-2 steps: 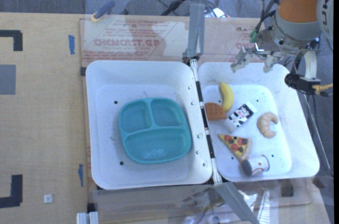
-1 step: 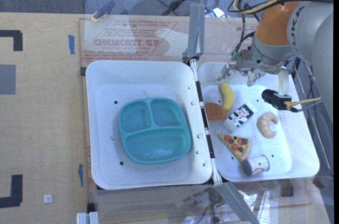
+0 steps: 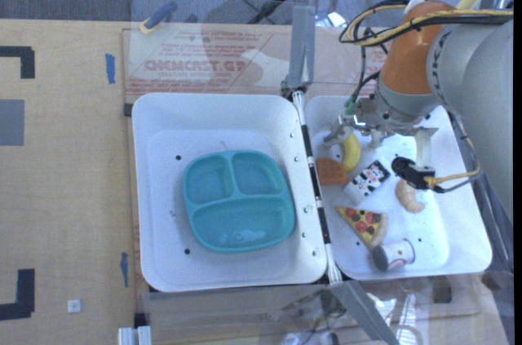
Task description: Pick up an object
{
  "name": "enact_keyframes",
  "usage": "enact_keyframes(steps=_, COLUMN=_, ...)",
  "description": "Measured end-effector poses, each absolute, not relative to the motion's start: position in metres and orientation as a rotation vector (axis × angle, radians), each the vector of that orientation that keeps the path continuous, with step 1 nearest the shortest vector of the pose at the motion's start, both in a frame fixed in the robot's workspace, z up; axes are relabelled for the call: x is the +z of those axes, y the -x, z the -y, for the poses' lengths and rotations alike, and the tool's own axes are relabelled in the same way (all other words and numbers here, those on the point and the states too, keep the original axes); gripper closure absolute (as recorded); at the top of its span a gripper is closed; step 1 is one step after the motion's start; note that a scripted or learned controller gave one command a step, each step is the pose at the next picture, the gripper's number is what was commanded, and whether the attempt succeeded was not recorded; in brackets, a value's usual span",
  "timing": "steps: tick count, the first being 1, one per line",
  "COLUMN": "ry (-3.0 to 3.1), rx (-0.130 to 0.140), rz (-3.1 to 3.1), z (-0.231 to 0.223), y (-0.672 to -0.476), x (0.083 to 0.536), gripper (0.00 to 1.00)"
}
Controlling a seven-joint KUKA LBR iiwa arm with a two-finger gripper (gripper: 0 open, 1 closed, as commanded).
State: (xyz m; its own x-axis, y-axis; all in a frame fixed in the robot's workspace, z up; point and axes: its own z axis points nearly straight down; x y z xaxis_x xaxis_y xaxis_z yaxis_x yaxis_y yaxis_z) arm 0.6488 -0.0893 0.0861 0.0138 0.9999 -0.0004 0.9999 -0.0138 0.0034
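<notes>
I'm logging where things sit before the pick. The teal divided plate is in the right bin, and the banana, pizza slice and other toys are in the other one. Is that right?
Not quite. The camera view shows the teal plate in the left bin. The banana, pizza slice and other toys lie in the right bin.

Yellow banana (image 3: pixel 351 152), lying flat, near the right bin's (image 3: pixel 465 241) upper-left corner, beside an orange block (image 3: pixel 331 171).

Teal plate (image 3: pixel 238 201) in left bin (image 3: pixel 155 131), toys in right bin (image 3: pixel 461 241)
</notes>
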Motion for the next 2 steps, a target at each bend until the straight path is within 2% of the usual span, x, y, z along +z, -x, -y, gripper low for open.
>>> enact_keyframes(steps=1, ry=-2.234, rx=0.008, rz=-2.199, z=0.09, y=-0.65, x=0.098, gripper=1.0)
enact_keyframes(steps=2, ry=-2.303, rx=0.002, rz=-2.135, z=0.061, y=-0.647, x=0.185, gripper=1.0)
